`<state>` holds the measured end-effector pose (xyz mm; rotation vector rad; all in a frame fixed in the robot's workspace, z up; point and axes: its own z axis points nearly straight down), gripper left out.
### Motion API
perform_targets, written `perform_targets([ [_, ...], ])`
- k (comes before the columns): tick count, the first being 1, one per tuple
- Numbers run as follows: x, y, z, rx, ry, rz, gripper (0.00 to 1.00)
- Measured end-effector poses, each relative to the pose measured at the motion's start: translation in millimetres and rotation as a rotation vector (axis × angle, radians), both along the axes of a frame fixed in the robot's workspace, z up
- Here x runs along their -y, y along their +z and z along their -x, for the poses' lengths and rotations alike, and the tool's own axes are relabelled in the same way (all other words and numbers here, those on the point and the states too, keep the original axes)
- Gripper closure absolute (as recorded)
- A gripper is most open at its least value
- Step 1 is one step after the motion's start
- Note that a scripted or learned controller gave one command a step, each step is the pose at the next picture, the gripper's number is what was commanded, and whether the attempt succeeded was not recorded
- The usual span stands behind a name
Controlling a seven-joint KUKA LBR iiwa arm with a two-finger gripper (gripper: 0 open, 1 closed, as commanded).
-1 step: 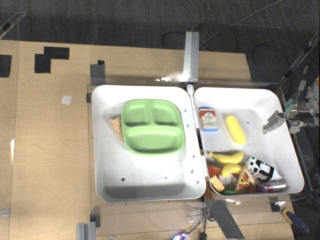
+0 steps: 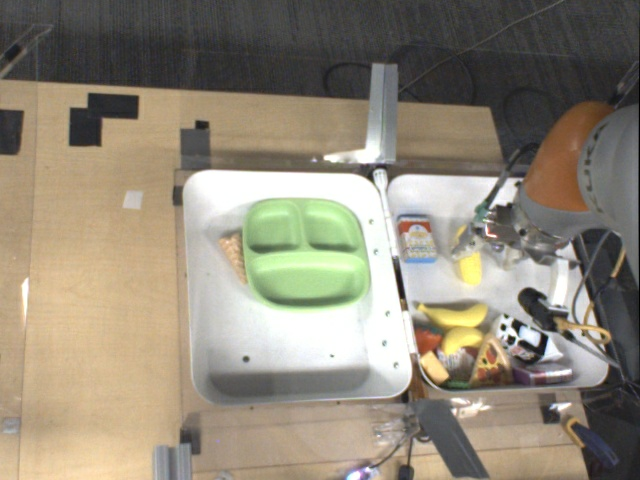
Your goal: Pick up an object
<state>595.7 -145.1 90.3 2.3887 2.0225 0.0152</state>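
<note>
A small yellow object (image 2: 468,265) lies just below-left of the gripper (image 2: 492,230), whose grip state cannot be told.

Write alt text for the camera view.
A grey arm's gripper hangs over the right bin beside a small yellow object, with bananas and a small carton nearby. The left bin holds a green divided plate.
</note>
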Motion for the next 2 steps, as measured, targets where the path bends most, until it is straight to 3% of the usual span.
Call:
perform_targets([
  [1, -2, 13, -3, 0.007, 0.003, -0.002, 1.0],
  [2, -55, 83, -61, -0.009, -0.001, -0.002, 1.0],
])
